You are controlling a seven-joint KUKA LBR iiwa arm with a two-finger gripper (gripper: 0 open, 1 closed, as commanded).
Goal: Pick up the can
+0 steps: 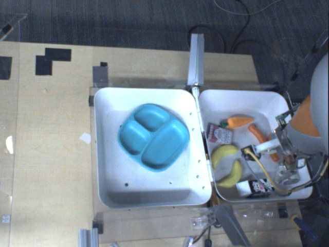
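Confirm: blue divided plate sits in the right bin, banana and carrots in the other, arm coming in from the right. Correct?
Not quite. The camera view shows the blue divided plate in the left bin, not the right one. The banana and carrots lie in the right bin, and the arm does come in from the right.

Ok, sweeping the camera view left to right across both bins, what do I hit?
Blue plate in the left bin → red packet → yellow fruit → orange carrot → gripper at the right bin's far side.
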